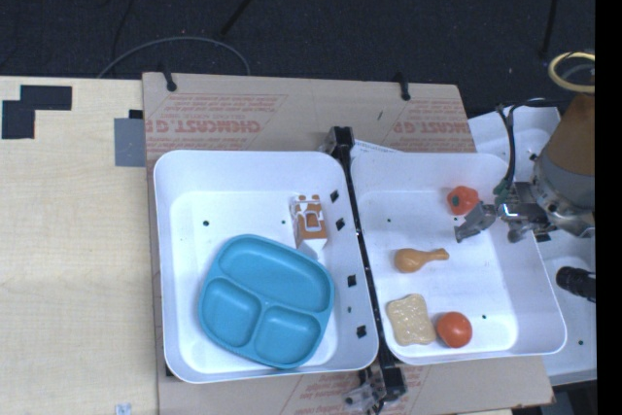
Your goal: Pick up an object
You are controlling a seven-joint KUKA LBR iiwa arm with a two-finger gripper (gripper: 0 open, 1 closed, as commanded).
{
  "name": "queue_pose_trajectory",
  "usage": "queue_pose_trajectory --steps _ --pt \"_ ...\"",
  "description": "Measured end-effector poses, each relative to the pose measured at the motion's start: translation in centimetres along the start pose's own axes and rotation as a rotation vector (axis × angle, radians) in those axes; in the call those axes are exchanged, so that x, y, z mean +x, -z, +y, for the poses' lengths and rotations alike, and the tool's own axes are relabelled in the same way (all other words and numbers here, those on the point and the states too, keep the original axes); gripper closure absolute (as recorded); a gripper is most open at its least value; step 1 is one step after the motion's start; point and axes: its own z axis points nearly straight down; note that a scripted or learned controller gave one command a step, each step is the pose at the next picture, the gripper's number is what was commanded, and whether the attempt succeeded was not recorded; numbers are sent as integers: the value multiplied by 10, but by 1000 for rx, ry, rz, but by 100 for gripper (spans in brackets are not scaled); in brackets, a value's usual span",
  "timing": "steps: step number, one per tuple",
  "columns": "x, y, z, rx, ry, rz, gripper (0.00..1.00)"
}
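The small red tomato-like toy (463, 199) lies near the far right corner of the right shallow white bin (533, 330), just beside the tool (483, 222), which hangs low over that bin's right side with its grey fingers pointing toward the toy; nothing sits between them, and whether they are spread or closed I cannot tell at this size. This looks like the approach step of the pick, with no object lifted yet. The next move likely calls for centring the tool over one item, probably that nearest red toy, then descending and closing on it; being round, it may roll away. Further out in the same bin lie a tan drumstick-shaped toy (421, 258) near the middle, a beige bread-slice toy (410, 320) toward the near edge and a second red round toy (454, 329) touching or just beside it. The left shallow white bin (175, 209) holds a blue plastic divided plate (264, 301) and a small orange-and-white toy (310, 218) near the plate's far rim.
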Motion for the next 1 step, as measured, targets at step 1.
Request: queue_pose_trajectory --steps 1 --pt "4 -64 1 1 -1 0 0"
